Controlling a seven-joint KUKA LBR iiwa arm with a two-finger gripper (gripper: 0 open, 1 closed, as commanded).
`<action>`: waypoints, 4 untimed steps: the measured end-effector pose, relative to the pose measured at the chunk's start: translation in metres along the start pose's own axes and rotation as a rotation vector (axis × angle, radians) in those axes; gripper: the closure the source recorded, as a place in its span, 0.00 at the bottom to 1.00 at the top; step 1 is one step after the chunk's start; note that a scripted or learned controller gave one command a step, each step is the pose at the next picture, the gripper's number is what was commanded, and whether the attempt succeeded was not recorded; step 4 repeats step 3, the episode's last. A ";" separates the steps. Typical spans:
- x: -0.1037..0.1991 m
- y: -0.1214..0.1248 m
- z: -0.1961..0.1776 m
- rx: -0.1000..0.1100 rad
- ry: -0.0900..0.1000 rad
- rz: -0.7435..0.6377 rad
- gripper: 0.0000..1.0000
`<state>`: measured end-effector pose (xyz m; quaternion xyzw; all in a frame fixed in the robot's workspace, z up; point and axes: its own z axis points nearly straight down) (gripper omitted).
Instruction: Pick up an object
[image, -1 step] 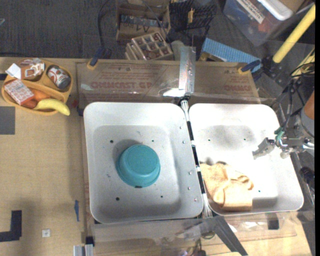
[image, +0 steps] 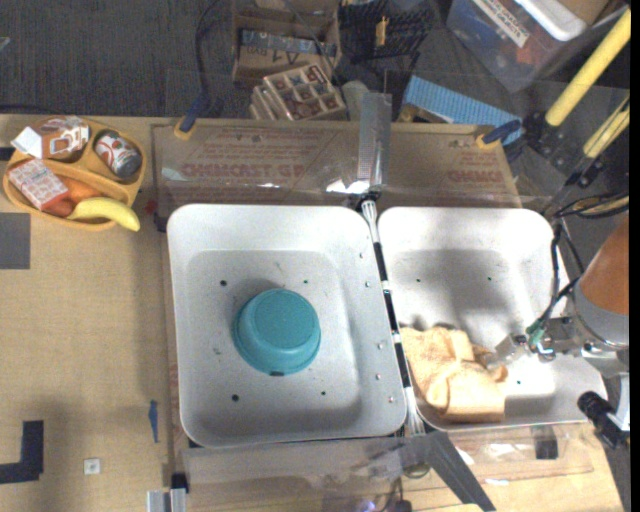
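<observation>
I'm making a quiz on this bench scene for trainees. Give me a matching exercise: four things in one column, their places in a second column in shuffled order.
Things:
1. teal bowl
2. bread pieces
3. banana
4. claw

Places:
A. yellow tray at the bench's far left corner
B. left bin, upside down
C. right bin's near left corner
D. over the right bin, beside the bread

Pairs: 1-B, 2-C, 3-A, 4-D

Far left on the surface (image: 80, 330): yellow tray (image: 30, 195) holding a banana (image: 108, 211), cans and small packets.
</observation>
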<state>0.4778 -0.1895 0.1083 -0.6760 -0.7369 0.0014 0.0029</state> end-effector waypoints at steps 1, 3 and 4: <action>0.073 0.011 0.020 -0.013 -0.006 -0.067 0.00; 0.125 0.012 -0.142 0.001 -0.003 0.040 1.00; 0.125 0.012 -0.142 0.001 -0.003 0.040 1.00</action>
